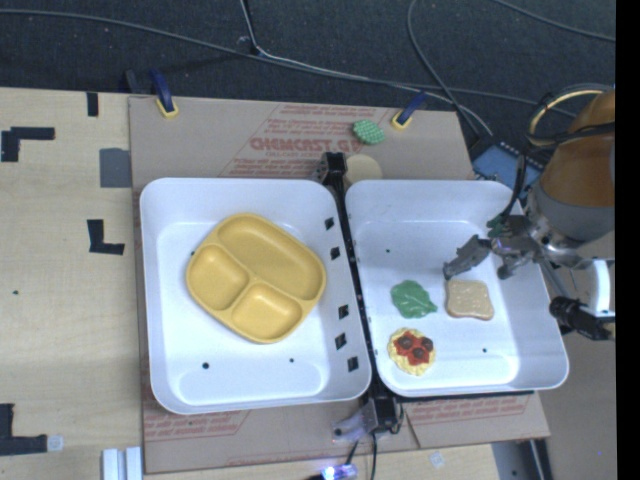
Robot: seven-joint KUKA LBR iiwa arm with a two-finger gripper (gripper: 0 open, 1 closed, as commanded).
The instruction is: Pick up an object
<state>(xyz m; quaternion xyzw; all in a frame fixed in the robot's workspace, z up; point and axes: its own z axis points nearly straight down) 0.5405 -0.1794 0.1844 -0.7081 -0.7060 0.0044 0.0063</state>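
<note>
Task's candidates sit in the right bin [520, 368], w/ the bread slice [469, 299] taken as landmark. It's a tan toast-shaped piece lying flat on the bin floor, toward the bin's right half. Just left of the bread slice, near but not touching, lies a green leaf piece [412, 298], also flat. Below-left of the bread slice, closer to the bin's near wall, is a small yellow round item w/ red & dark spots on top [412, 351], looks like a toy pizza; apart from both others.

The gripper [482, 258] hangs just above the bread slice, up & slightly left of it, fingers [466, 259] pointing left into the bin. Nothing seen between them; whether they're spread or closed can't be told from this angle. Grey arm w/ orange band [580, 168] comes in from right of the bread slice, over the bin's right rim.

Far left of the bread slice, past the black divider clips [340, 258] between the bins, the left bin [170, 368] holds a yellow compartment plate [256, 277], three sections, lying flat & rotated at a slant.

Up & left of the bread slice, outside the bins on the brown board [230, 138], is a small green textured item [368, 131]. Black cables [300, 63] run across the dark floor beyond.
</note>
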